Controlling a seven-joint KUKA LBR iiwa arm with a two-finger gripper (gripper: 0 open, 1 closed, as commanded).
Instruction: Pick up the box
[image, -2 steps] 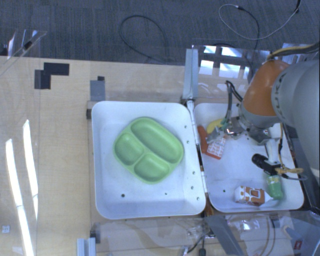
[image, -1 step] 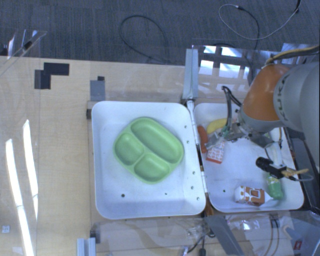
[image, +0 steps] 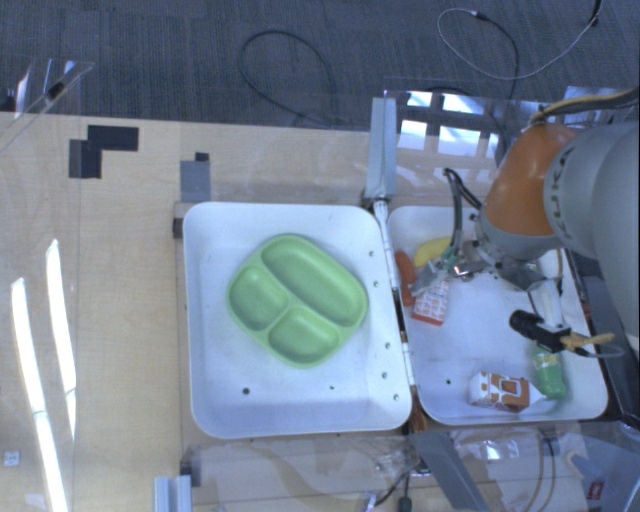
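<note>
Pale wood table (image: 110, 330) carries two white bins; dark carpet and loose cables lie beyond its far edge. I see my claw (image: 452, 266) in the right bin (image: 470, 355), near its left wall, gripping a small red-and-white box (image: 431, 302). A green divided tray (image: 297, 299) fills the left bin (image: 215, 400).

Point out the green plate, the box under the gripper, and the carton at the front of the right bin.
green plate (image: 297, 298), camera view, centre divider
box (image: 431, 301), camera view, its red and white face
carton (image: 503, 391), camera view, its middle
</note>
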